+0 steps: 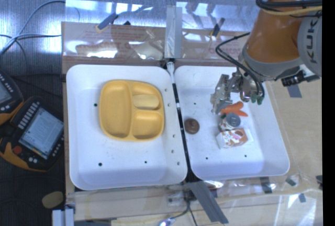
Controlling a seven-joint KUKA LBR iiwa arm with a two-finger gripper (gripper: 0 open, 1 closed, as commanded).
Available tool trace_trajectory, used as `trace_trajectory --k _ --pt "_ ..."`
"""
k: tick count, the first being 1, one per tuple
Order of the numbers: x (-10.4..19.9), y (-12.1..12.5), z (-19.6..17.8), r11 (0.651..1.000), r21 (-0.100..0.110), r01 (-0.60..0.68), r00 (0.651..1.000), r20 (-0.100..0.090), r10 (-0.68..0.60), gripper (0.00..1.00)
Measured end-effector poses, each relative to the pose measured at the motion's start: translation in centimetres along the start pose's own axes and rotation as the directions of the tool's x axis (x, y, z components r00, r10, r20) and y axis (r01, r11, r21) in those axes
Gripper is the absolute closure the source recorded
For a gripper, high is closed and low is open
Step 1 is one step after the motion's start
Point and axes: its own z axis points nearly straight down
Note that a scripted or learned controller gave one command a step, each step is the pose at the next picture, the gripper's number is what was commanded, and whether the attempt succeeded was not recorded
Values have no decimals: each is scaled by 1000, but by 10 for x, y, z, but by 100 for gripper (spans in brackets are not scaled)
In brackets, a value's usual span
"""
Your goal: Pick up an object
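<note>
Nearest us, the white packet lies in the right bin below the orange carrot — we cannot tell the hand's state, so we'd centre over one item before descending.

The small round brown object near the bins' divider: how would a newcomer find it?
Start at the right white bin. Along its left wall lies a small round brown disc, alone. Unlike the orange carrot-shaped toy and white packet clustered below the gripper, it is dark and flat.
</note>
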Motion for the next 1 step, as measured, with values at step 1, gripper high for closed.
trace_trajectory --k 1 --pt "68 14 37 976 -2 218 976 -1 -218 100"
